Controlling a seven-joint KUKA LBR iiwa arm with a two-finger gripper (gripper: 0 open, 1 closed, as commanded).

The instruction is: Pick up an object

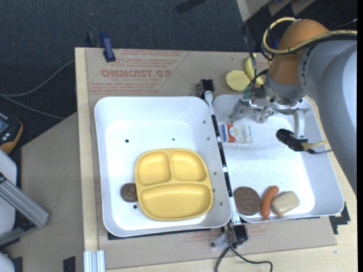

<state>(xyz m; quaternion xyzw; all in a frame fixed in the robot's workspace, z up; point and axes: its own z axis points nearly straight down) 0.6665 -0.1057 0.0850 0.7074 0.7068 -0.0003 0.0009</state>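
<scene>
My gripper [257, 110] hangs over the far left corner of the right bin [317, 208], below the orange band on the arm. A small white carton with red and blue print [237, 133] lies flat just in front of and to the left of the gripper, apart from it. Along the near edge of the right bin lie a brown round cookie [247, 200], an orange sausage-shaped piece [268, 201] and a beige bread-like lump [285, 202]. In the left bin [113, 123] sits a yellow divided plate [173, 183] with a small brown disc [129, 192] by its left side.
A yellow object [238, 79] lies on the bench behind the right bin, partly hidden by the arm. A black fitting [289, 139] on the arm juts over the right bin's middle. A blue clip [106, 47] stands at the bench's far left corner.
</scene>
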